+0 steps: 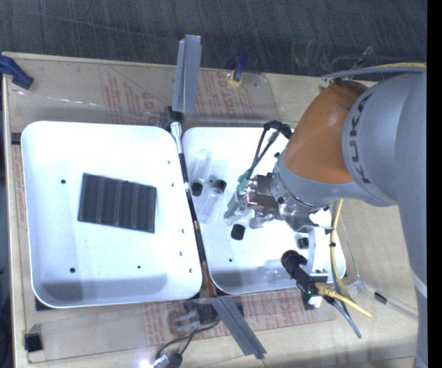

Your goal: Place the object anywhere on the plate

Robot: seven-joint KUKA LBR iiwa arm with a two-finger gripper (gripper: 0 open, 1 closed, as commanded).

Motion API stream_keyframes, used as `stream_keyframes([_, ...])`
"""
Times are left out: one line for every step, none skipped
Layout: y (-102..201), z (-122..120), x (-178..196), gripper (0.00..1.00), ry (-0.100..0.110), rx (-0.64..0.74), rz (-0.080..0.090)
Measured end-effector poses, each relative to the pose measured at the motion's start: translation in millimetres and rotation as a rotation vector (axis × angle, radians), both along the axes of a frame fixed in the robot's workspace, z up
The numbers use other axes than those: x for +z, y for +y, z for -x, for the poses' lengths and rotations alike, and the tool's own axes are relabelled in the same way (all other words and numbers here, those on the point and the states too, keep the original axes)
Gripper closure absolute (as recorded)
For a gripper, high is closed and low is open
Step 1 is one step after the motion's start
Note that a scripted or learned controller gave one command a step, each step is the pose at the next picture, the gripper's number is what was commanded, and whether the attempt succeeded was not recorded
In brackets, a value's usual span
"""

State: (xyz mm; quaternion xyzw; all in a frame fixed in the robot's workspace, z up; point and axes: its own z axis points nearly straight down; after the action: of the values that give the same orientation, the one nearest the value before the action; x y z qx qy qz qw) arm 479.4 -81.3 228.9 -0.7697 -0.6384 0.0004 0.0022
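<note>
A dark grey ribbed plate lies flat in the middle of the left bin. In the right bin, a small clear object with black ends rests near the left wall. A small black piece lies on the bin floor a little further right and nearer the front. My gripper hangs low over the right bin's middle, just above the black piece and right of the clear object. I see nothing held in it.
A metal divider bar runs between the two bins at the back. Cables and a black-and-yellow fitting hang from the arm over the right bin's front right corner. A blue clamp sits at the bench's back left.
</note>
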Motion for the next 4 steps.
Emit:
stream_keyframes([73.7,-37.2,-24.7,1.00,0.001,0.038,0.003])
stream_keyframes([160.5,4.4,-33.1,1.00,0.004,0.011,0.004])
stream_keyframes([200.2,-27.6,-90.5,1.00,0.006,-0.537,0.006])
stream_keyframes([160.0,-26.2,-8.2,1.00,-0.001,-0.244,0.002])
